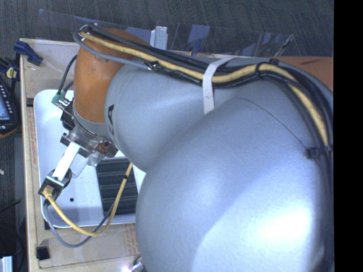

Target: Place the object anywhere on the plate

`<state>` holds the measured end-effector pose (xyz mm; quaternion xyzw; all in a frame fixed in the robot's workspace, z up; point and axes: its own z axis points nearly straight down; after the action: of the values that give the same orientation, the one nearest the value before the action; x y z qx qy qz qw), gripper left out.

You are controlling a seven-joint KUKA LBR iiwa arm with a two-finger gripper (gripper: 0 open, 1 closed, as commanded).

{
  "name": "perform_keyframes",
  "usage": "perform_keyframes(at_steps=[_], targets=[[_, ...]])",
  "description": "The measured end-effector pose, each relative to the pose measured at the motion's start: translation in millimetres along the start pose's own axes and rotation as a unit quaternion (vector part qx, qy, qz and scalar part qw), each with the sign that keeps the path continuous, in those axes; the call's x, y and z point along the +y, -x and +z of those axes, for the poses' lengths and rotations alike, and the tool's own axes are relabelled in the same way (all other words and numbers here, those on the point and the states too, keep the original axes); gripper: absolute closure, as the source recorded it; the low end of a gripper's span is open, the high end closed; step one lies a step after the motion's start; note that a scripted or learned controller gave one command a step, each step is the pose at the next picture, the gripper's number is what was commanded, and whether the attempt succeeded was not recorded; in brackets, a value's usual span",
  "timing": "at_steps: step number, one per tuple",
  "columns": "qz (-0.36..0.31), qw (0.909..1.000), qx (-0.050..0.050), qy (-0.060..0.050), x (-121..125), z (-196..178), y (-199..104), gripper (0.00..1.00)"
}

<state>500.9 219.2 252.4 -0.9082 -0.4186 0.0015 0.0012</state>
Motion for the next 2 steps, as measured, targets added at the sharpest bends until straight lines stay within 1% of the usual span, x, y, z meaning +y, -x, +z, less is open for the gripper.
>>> perform_keyframes(at_steps=[1,2], targets=[[-0.023,0.9997,0.002,0.001,-8,-68,29,1.0],[0.09,0.996,0.003,0.002,48,-182,94,1.0]])
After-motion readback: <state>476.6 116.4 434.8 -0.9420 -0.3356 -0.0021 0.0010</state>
